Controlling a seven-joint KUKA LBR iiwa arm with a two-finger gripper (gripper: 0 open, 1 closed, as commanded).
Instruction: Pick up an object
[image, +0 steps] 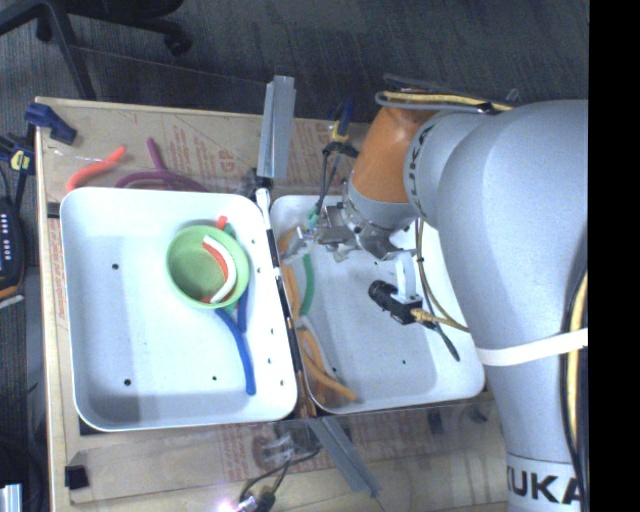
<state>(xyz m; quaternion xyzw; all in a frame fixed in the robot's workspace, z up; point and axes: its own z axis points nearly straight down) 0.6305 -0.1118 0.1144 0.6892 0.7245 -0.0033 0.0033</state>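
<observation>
My gripper (318, 233) hangs low over the far left corner of the right bin (400, 375), below the orange band of the arm (385, 160). Just under and in front of it lies a thin green curved piece (309, 283). Orange strips run along the bin's left wall, one close to the gripper (290, 268) and one toward the front (320, 368). Nothing can be seen held in the gripper. The left bin (120, 370) holds a green bowl (200, 265) with a white and red piece inside, and a blue-handled tool (243, 350).
A black connector with a cable (397, 301) hangs from the arm over the middle of the right bin. A metal divider bar (276, 115) stands between the bins at the back. Red and purple cords (130, 170) lie on the bench behind the left bin.
</observation>
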